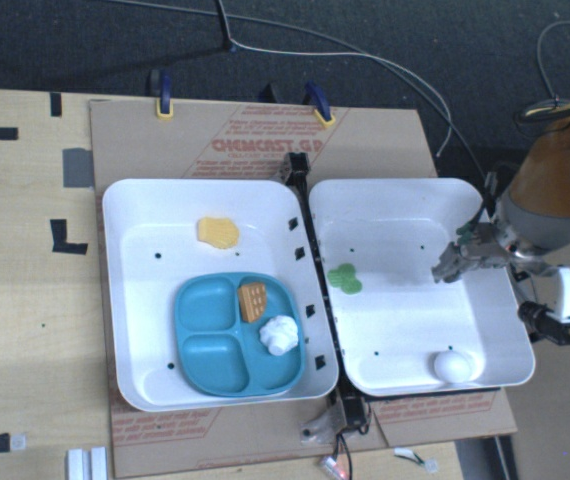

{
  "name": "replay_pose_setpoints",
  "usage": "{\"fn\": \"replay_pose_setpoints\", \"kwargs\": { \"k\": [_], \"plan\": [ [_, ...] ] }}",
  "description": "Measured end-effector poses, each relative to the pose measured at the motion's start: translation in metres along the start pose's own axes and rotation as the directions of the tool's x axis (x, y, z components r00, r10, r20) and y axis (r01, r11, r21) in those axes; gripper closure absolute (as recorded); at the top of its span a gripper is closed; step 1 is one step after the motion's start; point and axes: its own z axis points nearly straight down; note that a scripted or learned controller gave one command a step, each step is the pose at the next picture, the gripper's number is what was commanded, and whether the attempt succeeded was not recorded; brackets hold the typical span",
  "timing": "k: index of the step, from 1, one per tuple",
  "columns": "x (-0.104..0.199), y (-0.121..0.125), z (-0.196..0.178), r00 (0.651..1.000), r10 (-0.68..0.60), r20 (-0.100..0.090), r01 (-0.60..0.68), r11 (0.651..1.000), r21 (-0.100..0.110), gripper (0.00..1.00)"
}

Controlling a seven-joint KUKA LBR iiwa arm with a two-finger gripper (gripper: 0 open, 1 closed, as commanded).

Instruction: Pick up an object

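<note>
In the right bin (405, 200) a small green object (344, 280) lies near the left wall, and a white ball (454, 366) rests at the front right corner. My gripper (452, 264) hangs over the right side of this bin, well to the right of the green object and above the ball in the view. Nothing shows between its fingers. The left bin (145, 218) holds a blue divided tray (205, 353) carrying a tan waffle-like piece (253, 301) and a white crumpled lump (280, 335). A yellow piece (218, 232) lies on that bin's floor behind the tray.
Both bins sit on a cardboard sheet (265, 143) clamped at the back with two blue clamps (317, 103). A black divider (310, 248) runs between the bins. A cable (365, 63) crosses the dark floor behind.
</note>
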Motion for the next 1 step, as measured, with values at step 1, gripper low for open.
{"fn": "replay_pose_setpoints", "kwargs": {
  "k": [1],
  "plan": [
    [-0.0018,0.0104,-0.0485,1.000,-0.001,0.000,0.001,1.000,0.000,1.00]
  ]
}}
